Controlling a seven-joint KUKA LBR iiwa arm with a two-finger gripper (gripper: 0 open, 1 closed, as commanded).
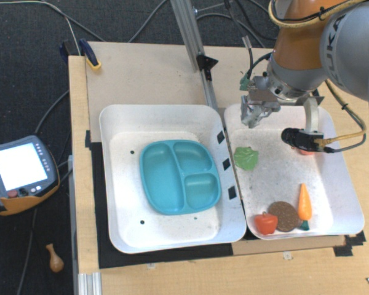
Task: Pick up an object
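The right bin (338, 189) holds a green leafy toy (246, 158) near its left wall. At its front lie an orange carrot (304, 201), a brown round piece (285, 216) and a red tomato-like piece (265, 224). A reddish item (305, 150) peeks out under a black part of the arm. My gripper (254, 119) hangs over the back left corner of the right bin, above and behind the green toy, with nothing seen between its fingers.
The left bin (120, 165) carries a teal divided plate (179, 176). A slanted metal pole (194, 42) rises behind the bins. A handheld pendant (18, 171) lies off the bench to the left.
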